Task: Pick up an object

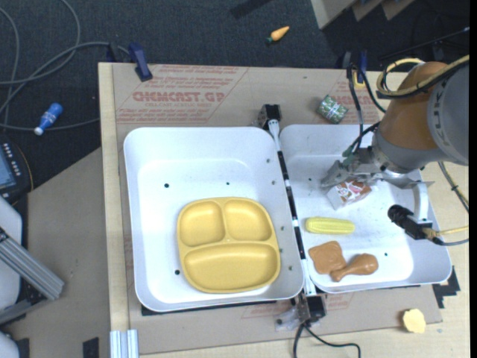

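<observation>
My gripper (344, 174) hangs low over the upper middle of the right bin (387, 136), on the grey arm with the orange band. Right beneath its tip lies a small red and white packet (352, 192), touching or nearly touching it. A yellow corn cob (329, 226) lies just below the packet. Nearer the front of that bin rests a brown chicken drumstick (344, 262). The left bin (149, 162) holds a yellow divided plate (226, 243).
A small green can (332, 109) stands on the bench behind the right bin. A yellow chunk (414, 320) lies on the bench at the front right. On the floor are an orange carrot (279, 33) and a blue bottle (49, 116).
</observation>
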{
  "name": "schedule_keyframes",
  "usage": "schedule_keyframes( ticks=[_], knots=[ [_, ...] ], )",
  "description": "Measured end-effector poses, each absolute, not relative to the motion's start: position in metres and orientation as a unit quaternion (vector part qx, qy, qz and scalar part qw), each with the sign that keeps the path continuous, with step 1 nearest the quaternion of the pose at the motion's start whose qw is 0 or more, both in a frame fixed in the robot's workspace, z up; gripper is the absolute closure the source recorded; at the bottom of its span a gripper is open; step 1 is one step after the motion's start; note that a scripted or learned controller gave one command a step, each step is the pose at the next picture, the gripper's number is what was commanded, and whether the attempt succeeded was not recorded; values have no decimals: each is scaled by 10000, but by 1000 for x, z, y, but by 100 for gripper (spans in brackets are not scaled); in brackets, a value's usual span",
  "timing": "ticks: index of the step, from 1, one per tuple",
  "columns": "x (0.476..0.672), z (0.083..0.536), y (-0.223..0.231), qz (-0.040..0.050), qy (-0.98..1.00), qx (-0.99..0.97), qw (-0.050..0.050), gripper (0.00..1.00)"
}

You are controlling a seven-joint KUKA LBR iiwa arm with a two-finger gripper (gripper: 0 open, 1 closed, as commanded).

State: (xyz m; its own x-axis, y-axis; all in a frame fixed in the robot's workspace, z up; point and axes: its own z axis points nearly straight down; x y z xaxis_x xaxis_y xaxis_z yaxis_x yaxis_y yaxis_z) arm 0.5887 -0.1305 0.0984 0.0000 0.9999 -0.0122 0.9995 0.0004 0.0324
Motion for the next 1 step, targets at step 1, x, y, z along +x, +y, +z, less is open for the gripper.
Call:
schedule_keyframes(
  ticks=[1],
  knots=[
    [592,114,-133,98,7062,7076,237,100]
  ],
)
